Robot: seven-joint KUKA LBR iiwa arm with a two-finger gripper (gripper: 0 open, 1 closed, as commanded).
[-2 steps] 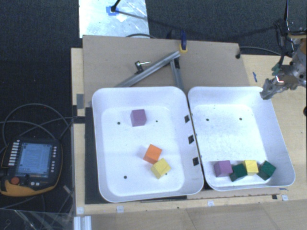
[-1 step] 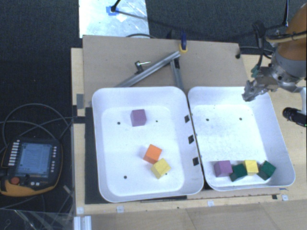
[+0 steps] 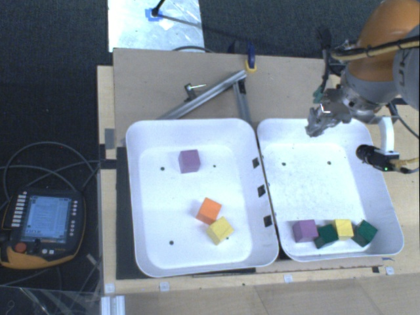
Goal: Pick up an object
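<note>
Fig. Gripper (image 3: 319, 123) over the far edge of the right bin (image 3: 328, 176), nothing seen between its fingers; open or closed: cannot tell.

Landmark = right bin. Arm (image 3: 387, 44) (grey w/ orange band) comes in from the right; gripper sits above the bin's far rim, well apart from the blocks. Along the bin's near wall, left to right: purple block (image 3: 304, 230), dark green block (image 3: 325, 235), yellow block (image 3: 344, 228), green block (image 3: 365, 231), packed close, some touching. Just left of this bin lies the left bin (image 3: 151, 176) w/ a purple cube (image 3: 189, 161) toward its far side, an orange cube (image 3: 209, 210) and a yellow cube (image 3: 220, 230) touching nearer the front. Far left of both bins, off the bench: teach pendant (image 3: 42, 225).
</note>
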